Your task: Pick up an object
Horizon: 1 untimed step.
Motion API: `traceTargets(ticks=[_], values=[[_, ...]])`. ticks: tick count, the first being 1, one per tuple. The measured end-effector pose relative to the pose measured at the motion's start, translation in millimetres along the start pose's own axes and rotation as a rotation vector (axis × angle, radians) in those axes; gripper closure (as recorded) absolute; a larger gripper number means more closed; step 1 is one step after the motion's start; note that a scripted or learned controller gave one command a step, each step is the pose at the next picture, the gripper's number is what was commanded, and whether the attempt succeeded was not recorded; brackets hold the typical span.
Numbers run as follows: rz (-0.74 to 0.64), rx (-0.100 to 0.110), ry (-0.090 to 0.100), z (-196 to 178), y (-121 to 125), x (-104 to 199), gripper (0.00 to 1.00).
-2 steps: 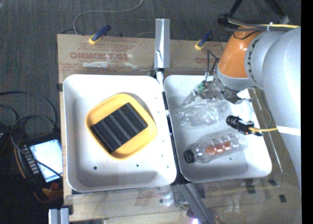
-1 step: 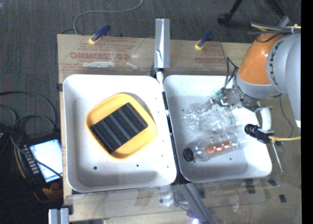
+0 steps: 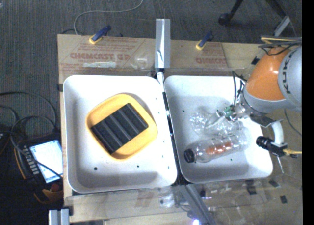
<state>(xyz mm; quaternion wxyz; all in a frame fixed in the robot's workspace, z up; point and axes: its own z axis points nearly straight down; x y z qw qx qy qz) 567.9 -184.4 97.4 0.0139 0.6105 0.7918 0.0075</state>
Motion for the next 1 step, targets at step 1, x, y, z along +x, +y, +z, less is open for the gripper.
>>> traceTargets(ticks=[1], values=[[-0.139, 0.0, -0.005, -0.3, -25.5, 8.5, 0.0]])
